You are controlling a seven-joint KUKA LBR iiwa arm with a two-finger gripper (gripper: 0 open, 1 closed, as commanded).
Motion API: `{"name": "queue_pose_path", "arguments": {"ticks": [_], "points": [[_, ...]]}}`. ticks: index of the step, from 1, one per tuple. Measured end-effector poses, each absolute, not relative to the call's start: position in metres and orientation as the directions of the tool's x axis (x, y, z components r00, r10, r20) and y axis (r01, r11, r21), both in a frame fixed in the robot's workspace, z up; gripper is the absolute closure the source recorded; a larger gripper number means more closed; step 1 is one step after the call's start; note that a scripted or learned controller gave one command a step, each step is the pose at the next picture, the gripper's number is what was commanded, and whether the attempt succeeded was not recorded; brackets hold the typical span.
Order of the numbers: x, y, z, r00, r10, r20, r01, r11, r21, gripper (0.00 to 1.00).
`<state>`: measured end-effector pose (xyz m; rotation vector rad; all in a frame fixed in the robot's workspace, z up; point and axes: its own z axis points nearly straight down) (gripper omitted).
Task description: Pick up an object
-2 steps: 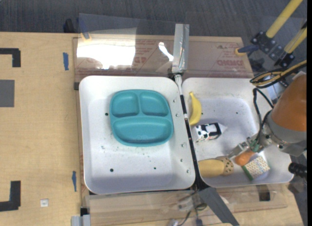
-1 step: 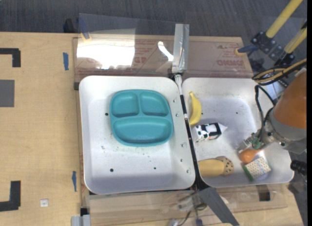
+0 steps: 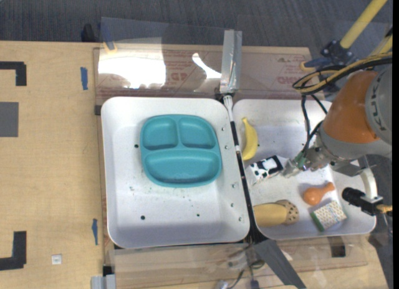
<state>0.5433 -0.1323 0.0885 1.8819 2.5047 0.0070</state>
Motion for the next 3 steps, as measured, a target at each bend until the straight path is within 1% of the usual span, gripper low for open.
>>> {"name": "queue_pose_path", "arguments": {"ticks": [1, 2, 3], "points": [[0.543, -0.132, 0.088, -0.278, 0.960, -0.004, 0.960, 0.278, 0.007, 0.00], [0.479, -0.198, 0.112, -0.468, 0.884, -0.001, 0.884, 0.468, 0.000, 0.00], [0.507, -0.160, 0.087, -0.383, 0.924, -0.004, 0.924, 0.383, 0.005, 0.00]]}}
